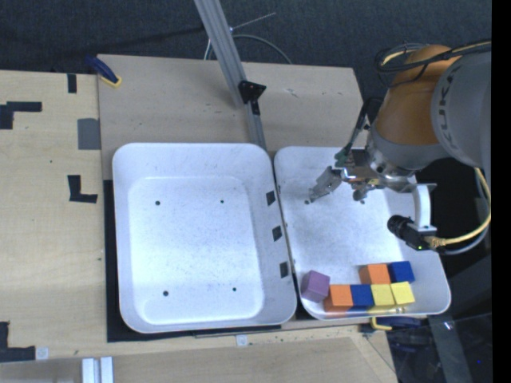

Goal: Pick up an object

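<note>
The tool is seen over the upper half of the right bin, nothing between its fingers; whether they are open cannot be told. The blocks are clustered along the bin's 6 o'clock edge, the purple block at their 9 o'clock end. An approach step is judged; travel toward 6 o'clock and a descent are required next.

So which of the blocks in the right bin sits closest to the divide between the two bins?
The purple block. It sits alone at the left end of the cluster, tilted, beside the right bin's left wall; the orange, blue and yellow blocks lie further right.
</note>
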Motion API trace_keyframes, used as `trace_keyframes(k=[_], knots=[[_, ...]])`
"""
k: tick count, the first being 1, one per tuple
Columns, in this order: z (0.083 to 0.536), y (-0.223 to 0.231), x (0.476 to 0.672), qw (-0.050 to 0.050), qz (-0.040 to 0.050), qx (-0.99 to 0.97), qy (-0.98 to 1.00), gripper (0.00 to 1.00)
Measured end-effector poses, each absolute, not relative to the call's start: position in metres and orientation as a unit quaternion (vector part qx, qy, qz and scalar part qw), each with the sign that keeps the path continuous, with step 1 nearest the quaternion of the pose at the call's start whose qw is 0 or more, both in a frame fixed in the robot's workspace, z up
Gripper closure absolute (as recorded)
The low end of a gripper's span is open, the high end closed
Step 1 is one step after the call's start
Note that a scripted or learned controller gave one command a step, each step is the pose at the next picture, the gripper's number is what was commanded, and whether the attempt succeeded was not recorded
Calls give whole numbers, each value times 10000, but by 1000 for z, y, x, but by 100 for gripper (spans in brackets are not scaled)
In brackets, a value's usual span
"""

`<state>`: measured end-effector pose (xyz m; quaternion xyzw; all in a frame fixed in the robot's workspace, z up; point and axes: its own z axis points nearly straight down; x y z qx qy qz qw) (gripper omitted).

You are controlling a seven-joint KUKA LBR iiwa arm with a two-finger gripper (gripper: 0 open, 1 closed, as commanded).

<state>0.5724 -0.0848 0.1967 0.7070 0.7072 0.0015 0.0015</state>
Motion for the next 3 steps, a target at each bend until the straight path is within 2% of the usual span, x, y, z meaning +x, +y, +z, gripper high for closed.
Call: trace_keyframes(k=[1,2,3], knots=[[192,-61,563,-13,-5,7061,7081,0],[192,-29,526,-21,-13,7061,7081,0],[192,-41,556,2,-2,7065,7077,0]])
